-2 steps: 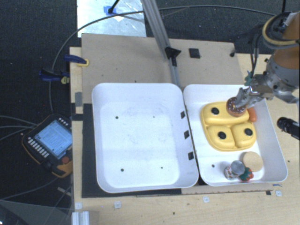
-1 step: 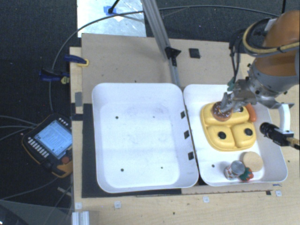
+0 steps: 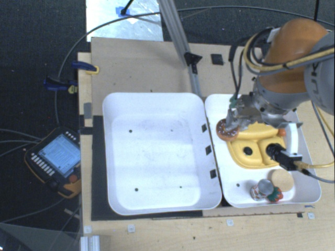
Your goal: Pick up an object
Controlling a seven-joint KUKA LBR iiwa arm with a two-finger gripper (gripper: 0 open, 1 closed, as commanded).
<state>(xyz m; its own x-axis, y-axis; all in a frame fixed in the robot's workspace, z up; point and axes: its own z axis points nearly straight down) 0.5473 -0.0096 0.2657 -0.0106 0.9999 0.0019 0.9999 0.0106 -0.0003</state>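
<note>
My gripper (image 3: 236, 119) hangs low over the left part of the right bin (image 3: 314, 192). Directly under its tip, by the bin's left wall, lies a brown ring-shaped piece with pink on it (image 3: 226, 132); whether the gripper touches it is unclear. A large yellow plastic item (image 3: 252, 146) lies just right of the ring, partly under the wrist. Nearer the front of the same bin are a tan round piece (image 3: 281, 179) and a small multicoloured object (image 3: 264, 191).
The left bin (image 3: 112, 140) stands next to the right one, sharing a middle wall. A slanted metal pole (image 3: 175, 25) rises behind the bins. A teach pendant (image 3: 56, 160) lies off the bench at the left, and clamps (image 3: 84, 67) grip its back left corner.
</note>
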